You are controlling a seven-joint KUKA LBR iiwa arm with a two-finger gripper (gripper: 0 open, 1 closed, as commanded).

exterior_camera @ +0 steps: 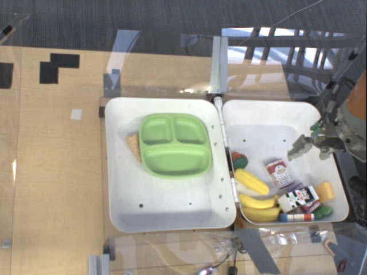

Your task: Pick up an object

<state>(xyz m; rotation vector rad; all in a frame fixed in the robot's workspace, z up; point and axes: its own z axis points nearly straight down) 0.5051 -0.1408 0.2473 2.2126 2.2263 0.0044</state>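
While nothing has yet been lifted, the approach step is judged under way. Nearest, against the right bin's [269, 116] front wall, a banana [259, 200] and toy corn [251, 180] lie. Beyond them, a small red carton [278, 173] is seen. Farther back, the gripper [312, 148] hangs released, nothing grasped; a descent over one toy is called for.

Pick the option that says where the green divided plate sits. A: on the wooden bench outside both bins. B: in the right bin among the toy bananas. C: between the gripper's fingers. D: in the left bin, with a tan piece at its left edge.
D: the green divided plate lies flat in the left bin, with a tan piece tucked against its left edge; the toy bananas lie in the right bin.
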